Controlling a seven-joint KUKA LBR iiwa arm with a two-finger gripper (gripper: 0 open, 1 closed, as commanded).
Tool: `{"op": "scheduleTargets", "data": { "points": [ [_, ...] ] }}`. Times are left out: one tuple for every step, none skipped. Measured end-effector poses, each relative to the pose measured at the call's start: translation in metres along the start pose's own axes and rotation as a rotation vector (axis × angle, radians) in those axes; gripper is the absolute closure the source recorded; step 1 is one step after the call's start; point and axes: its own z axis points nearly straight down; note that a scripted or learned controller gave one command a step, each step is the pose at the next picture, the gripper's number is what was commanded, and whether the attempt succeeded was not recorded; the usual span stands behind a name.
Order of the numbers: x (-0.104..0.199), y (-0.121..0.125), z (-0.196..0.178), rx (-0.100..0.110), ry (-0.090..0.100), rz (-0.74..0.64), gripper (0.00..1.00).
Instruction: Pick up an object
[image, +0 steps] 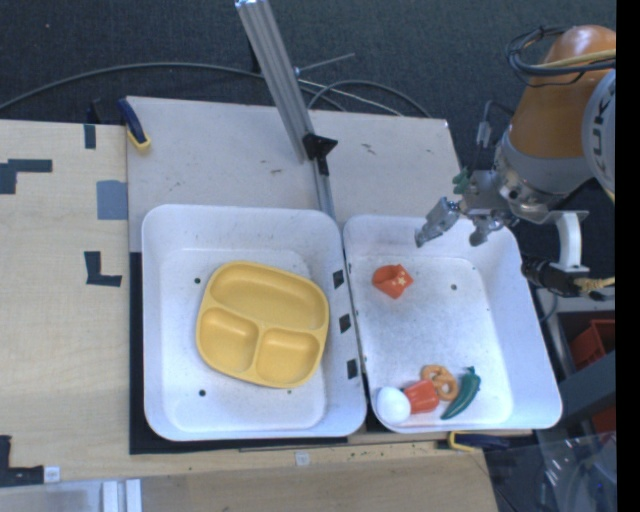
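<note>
My gripper (458, 229) hangs over the far edge of the right bin (500, 300), its two fingers spread apart with nothing between them. A red block-like object (392, 280) lies in that bin, below and left of the gripper. At the bin's near edge sits a cluster: a white egg (393, 404), a red piece (422, 397), an orange pretzel-shaped piece (438, 378) and a green pepper (463, 393).
The left bin (170, 300) holds a yellow divided plate (263, 323). A slanted metal pole (285, 85) rises from the bench behind the bins. Cables lie on the dark floor at the back. The arm's orange band (560, 90) is at upper right.
</note>
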Motion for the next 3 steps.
{"op": "scheduleTargets", "data": {
  "points": [
    [0.000,0.000,0.000,0.000,0.000,0.000,0.00],
    [-0.001,0.000,0.044,0.005,-0.001,0.001,0.00],
    [0.008,-0.006,0.103,0.006,0.000,0.000,0.00]
  ]
}}
